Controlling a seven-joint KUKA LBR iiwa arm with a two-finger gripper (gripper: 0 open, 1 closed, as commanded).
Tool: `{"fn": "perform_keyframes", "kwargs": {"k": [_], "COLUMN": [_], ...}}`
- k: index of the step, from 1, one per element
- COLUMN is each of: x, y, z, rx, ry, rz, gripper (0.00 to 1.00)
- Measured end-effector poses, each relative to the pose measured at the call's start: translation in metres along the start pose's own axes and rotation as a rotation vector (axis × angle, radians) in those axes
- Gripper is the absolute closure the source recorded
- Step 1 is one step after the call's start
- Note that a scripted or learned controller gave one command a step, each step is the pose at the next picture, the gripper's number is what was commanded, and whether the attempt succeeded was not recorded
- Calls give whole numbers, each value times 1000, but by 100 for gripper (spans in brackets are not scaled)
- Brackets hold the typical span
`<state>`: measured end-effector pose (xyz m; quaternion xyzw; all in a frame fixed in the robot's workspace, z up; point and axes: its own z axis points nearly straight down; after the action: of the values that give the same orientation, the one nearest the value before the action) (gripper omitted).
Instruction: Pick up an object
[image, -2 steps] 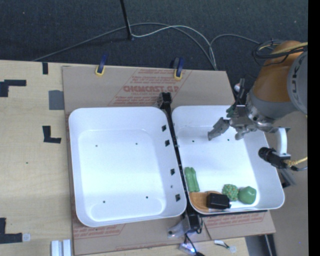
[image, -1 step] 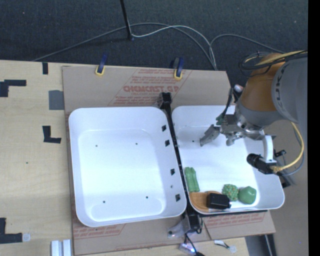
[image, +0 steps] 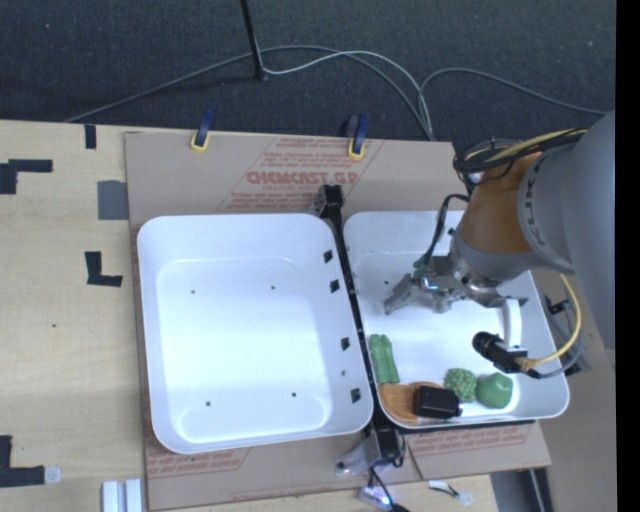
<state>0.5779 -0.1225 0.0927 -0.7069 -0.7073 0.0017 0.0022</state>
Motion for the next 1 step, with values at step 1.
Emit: {"fn": "perform_keyframes", "kwargs": {"k": [1], "x": [0], "y": [0], "z": [4], "rx": [-5], "ry": [-1], "rz": [0], "gripper": [0]}}
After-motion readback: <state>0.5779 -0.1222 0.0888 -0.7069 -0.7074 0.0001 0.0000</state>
